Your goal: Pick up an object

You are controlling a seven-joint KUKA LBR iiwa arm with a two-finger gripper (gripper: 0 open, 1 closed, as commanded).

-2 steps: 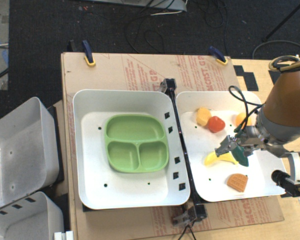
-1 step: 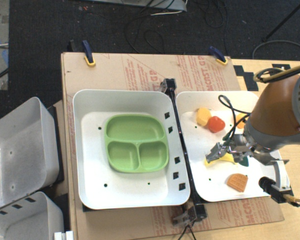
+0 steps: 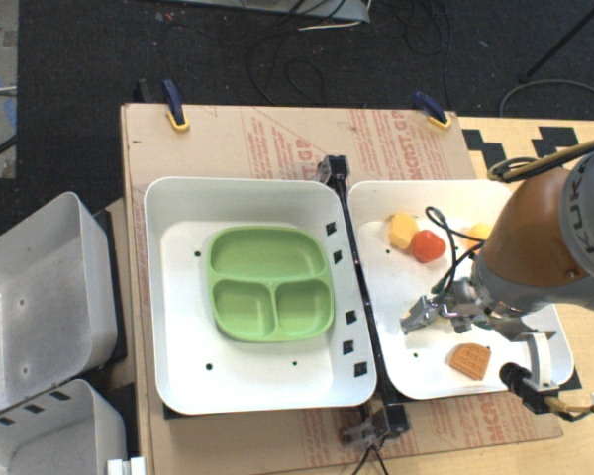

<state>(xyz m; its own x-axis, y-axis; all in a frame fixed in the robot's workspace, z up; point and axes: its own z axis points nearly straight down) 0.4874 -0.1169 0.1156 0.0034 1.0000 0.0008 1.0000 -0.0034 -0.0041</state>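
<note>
My gripper (image 3: 419, 317) hangs low over the middle of the right bin (image 3: 401, 369), fingers pointing left, with nothing seen between them. A yellow block (image 3: 403, 230) and a red tomato-like ball (image 3: 428, 246) lie touching at the back of that bin, above the gripper. A tan biscuit-like piece (image 3: 469, 360) lies to the gripper's lower right, near the front wall. Another yellow piece (image 3: 480, 232) peeks out beside the arm's orange wrist band, partly hidden.
The left bin (image 3: 178, 265) holds a green three-compartment plate (image 3: 271, 283). A black divider strip (image 3: 354, 275) runs between the bins. Clamps (image 3: 175, 105) hold the cardboard base at the back. White tubs (image 3: 35, 295) stand to the far left.
</note>
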